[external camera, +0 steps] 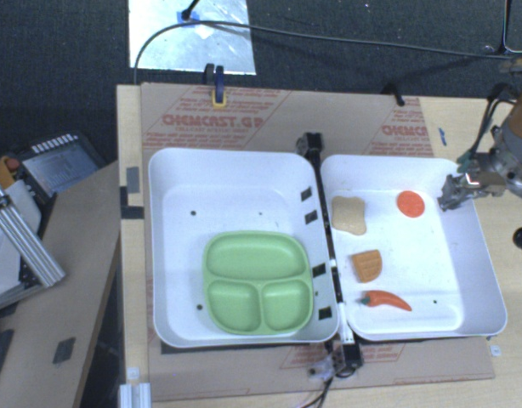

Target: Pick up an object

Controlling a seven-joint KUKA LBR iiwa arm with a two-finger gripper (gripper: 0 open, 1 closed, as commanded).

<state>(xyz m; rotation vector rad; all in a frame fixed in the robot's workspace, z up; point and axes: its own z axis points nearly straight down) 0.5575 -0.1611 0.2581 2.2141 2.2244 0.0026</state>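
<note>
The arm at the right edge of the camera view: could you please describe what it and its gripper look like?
The arm is grey metal, with a patch of orange at the frame's edge above the wrist. A thin dark cable curves down its side. The gripper is a small, dark grey metallic piece with a tiny bright glint beside it.

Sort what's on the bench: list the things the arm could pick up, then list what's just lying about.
For the pick:
- red-orange disc, nearest the gripper
- pale beige piece
- orange-brown chunk
- red chili pepper
All lie in the right bin.

Just lying about:
- green divided plate in the left bin
- clamp at the board's far edge
</note>
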